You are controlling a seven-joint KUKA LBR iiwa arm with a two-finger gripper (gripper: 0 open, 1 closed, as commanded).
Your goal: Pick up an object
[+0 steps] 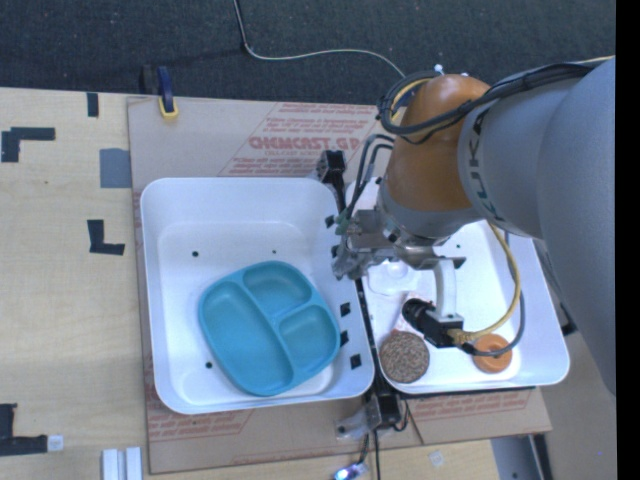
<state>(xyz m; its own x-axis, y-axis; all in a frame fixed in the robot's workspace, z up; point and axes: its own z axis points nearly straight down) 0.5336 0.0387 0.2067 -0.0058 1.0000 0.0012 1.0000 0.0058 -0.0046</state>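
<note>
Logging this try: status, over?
Gripper low in right bin, fingers hidden. Brown disc and orange piece unheld. Blue tray in left bin.

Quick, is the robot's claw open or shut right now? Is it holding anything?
Gripper: cannot be told. The arm's wrist covers it as it hangs over the right bin, and nothing is seen held.

A light wooden bench (pixel 60 268) fills the frame's left and centre — on it lies a printed cardboard sheet (pixel 270 138) (red lettering), bearing two white bins (pixel 160 298) side by side.
</note>
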